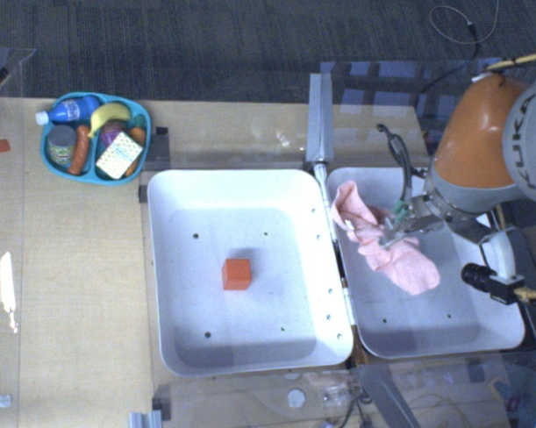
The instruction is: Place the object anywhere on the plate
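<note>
- The arm [489, 140] reaches in from the right, its orange band over the far right corner of the right bin [448, 330].
- The gripper [397, 227] is down in the right bin, at the middle of the pink cloth [388, 248].
- I cannot tell whether it has hold of the cloth or merely touches it.
- The pink cloth lies crumpled in the left half of the right bin, running from the far left wall toward the bin's centre.
- An orange block [237, 274] sits alone near the middle of the left bin [180, 343], well apart from the gripper.
- On the bench [69, 286], far and left of the bins, a blue tray [48, 159] holds toy food, including a banana [113, 114] and a blue bottle [69, 109].
</note>
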{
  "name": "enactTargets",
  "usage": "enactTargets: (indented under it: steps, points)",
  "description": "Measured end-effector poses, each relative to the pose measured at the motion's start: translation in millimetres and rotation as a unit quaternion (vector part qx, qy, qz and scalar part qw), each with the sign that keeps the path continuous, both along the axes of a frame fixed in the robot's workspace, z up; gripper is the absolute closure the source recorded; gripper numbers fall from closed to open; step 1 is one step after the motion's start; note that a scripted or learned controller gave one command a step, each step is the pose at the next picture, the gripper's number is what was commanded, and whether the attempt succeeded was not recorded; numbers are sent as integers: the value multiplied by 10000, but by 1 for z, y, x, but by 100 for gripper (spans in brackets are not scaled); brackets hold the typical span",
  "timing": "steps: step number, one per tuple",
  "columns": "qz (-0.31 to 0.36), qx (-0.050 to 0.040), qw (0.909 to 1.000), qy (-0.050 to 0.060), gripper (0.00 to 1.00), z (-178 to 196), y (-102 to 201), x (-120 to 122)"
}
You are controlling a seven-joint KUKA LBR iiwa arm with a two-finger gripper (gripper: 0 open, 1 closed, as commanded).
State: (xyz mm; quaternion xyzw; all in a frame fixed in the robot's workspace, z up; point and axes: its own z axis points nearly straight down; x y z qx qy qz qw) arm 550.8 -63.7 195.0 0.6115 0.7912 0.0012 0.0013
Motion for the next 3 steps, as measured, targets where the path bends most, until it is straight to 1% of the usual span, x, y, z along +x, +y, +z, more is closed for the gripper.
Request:
enactTargets:
  steps: [1, 2, 3]
  points:
    - [23, -4, 10000, -9, 100, 29, 1, 3]
    - [2026, -8, 9793, -2, 100, 19, 51, 21]
    - [3940, -15, 9191, -18, 100, 31, 98, 31]
